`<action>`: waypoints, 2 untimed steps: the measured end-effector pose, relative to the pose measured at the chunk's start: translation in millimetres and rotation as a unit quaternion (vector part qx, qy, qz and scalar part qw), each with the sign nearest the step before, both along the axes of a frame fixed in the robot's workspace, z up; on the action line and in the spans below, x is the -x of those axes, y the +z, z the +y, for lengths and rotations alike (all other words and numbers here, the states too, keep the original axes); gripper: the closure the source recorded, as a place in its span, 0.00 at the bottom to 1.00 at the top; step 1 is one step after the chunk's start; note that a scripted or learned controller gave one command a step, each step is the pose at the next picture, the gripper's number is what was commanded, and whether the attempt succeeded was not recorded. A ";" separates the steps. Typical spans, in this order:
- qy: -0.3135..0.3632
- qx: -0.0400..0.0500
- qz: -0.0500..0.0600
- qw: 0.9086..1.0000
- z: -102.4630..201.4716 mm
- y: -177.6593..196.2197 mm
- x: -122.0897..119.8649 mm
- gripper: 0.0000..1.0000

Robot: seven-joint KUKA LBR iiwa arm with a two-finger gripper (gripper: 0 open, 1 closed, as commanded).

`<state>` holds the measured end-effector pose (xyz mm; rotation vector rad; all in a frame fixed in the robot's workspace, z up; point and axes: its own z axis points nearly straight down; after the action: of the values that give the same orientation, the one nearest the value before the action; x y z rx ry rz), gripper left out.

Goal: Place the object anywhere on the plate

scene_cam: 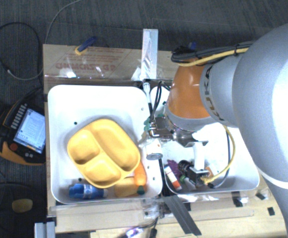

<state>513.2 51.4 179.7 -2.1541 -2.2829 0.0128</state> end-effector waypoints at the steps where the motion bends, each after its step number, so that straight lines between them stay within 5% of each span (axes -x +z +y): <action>1: -0.044 -0.001 0.000 0.999 -30.1 0.1 0.6 1.00; 2: 0.104 -0.002 0.000 0.995 7.8 0.2 28.8 1.00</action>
<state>484.4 59.2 179.8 -1.9022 -2.4932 0.0093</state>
